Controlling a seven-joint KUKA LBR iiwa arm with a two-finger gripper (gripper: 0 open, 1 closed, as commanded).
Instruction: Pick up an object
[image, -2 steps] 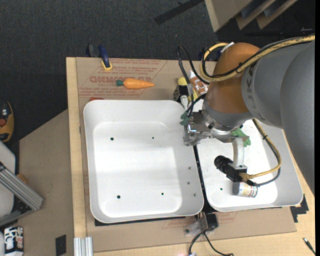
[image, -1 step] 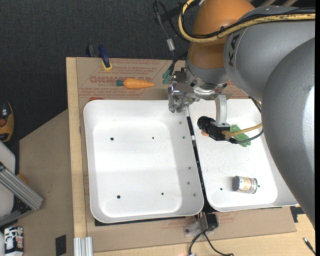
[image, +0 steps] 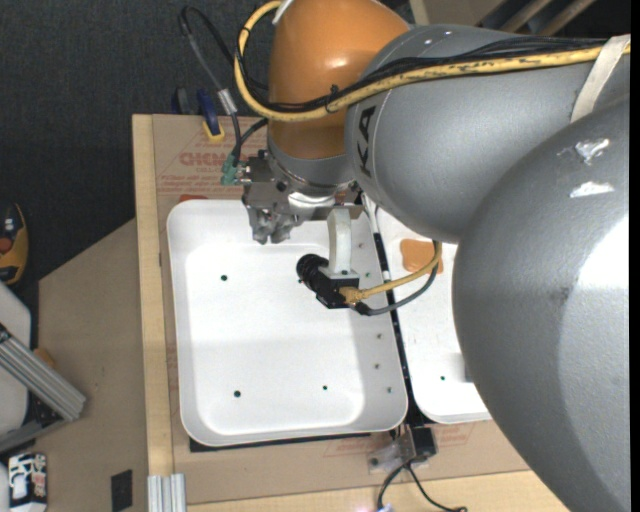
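At upper centre of the frame we see the end effector (image: 268, 222) hanging over the far edge of the left bin (image: 200, 400), its grey body under the arm's orange band (image: 320, 60); we cannot tell from this slant whether it is open or closed, and nothing shows in its grasp. The one candidate we can make out is an orange object (image: 418, 252) in the right bin (image: 450, 400), lying to the right of the end effector and slightly lower in the frame, half hidden by the arm, so its long axis is unreadable. A black cable fitting (image: 318, 277) hangs between them. In our judgement the coming move turns on crossing rightward over the divide between the bins on the desk (image: 150, 200).
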